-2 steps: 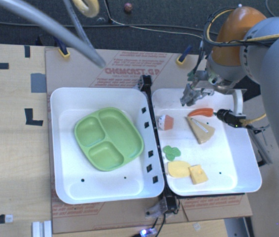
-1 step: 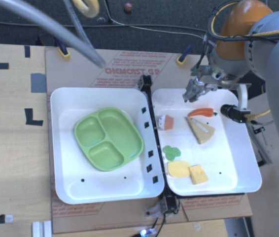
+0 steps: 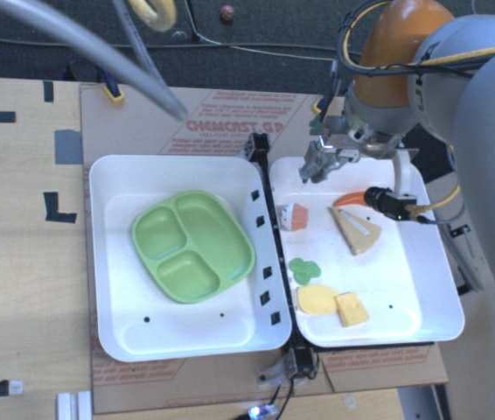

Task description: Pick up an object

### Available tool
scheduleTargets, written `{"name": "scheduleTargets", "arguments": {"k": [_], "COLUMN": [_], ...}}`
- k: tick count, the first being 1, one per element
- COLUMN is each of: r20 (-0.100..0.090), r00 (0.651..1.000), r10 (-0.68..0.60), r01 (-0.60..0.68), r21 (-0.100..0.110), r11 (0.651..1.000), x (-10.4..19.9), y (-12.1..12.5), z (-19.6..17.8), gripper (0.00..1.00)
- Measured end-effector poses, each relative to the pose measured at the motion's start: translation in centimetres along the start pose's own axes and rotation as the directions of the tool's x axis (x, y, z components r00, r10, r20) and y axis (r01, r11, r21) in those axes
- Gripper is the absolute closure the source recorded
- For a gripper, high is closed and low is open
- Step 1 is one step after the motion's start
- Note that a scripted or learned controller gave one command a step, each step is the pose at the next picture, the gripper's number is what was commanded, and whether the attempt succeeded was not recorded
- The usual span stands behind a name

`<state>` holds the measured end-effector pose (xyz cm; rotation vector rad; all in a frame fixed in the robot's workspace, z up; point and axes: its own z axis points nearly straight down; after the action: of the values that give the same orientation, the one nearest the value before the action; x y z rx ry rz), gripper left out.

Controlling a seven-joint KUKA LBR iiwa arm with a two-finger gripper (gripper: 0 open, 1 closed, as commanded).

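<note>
The gripper (image 3: 317, 166) hangs in the right bin (image 3: 431, 313), upper centre of frame; jaw state cannot be told. The small orange-and-white piece (image 3: 294, 218) just below should be approached vertically, centred.

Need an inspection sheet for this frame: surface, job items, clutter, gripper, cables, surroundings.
Surface: two white bins, left bin and right bin, on cardboard.
Job's things: right bin holds a pink piece, wedge, orange piece, green piece, yellow piece, cube.
Clutter: green tray in left bin.
Gripper: gripper above right bin's far left corner, nothing between fingers.
Cables: yellow-black cables on the arm.
Surroundings: grey tube at upper left.
</note>
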<state>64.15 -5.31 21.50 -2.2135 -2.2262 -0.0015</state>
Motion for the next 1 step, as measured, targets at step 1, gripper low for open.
{"name": "scheduleTargets", "arguments": {"k": [1], "r20": [0.000], "r00": [1.000], "r10": [-0.001], "r01": [0.001], "r21": [-0.001], "r11": [1.000], "x": [5.33], "y": [-0.37], "z": [-1.05], "gripper": [1.00]}}
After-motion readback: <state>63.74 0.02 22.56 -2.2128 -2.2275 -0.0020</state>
